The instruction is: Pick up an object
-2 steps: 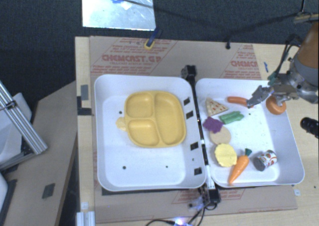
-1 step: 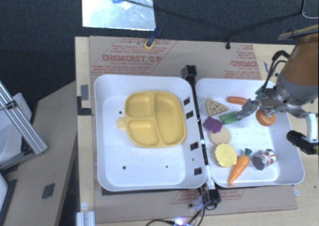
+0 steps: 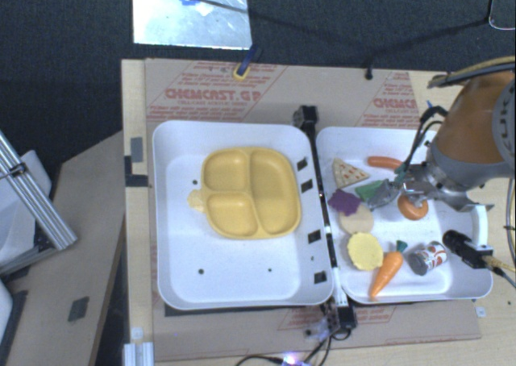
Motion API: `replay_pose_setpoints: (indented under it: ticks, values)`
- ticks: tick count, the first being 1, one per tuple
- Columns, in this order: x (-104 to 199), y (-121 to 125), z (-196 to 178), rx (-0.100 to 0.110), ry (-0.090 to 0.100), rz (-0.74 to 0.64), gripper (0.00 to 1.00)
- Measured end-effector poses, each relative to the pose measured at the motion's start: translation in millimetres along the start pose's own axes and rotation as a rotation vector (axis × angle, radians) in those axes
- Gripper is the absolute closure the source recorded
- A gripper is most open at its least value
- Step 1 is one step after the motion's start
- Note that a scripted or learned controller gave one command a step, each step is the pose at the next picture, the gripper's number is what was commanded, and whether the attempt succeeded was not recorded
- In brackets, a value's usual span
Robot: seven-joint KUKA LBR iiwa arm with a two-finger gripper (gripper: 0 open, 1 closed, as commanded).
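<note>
1. Down on the bench (image 3: 322, 90), two white bins sit side by side. The left bin (image 3: 177, 268) carries a yellow divided plate (image 3: 246, 193), flat near its middle.
2. All the action is in the right bin (image 3: 463, 282). The arm reaches in from the right, orange band uppermost, low over the bin's middle.
3. The end effector (image 3: 393, 193) sits at the right edge of a green piece (image 3: 371, 190). Touching it or just short of it, I cannot tell.
4. How far open the end effector is, I cannot tell from this angle, nor whether it has hold of anything.
5. An orange fruit (image 3: 414, 209) lies just beside the end effector, on the near side, tucked under the wrist.
6. Left of the green piece is a purple piece (image 3: 345, 201), with a tan wedge (image 3: 349, 172) beyond it and a cream disc (image 3: 357, 221) touching its near side.
7. An orange sausage shape (image 3: 384, 163) lies towards the far wall.
8. Along the near wall there's a yellow disc (image 3: 364, 251), a carrot (image 3: 385, 270) lying at a slant just beside it, and a small can (image 3: 426, 258) on its side to the right.
</note>
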State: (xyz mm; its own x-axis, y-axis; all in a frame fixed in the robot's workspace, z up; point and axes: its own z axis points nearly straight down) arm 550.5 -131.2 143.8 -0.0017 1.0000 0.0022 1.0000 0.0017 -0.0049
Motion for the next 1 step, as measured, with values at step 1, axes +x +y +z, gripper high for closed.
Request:
replay_pose_setpoints:
  ticks: [1]
  values:
    - [0.3, 1.1, 50.9, -0.006, -0.001, 0.002, 0.0]
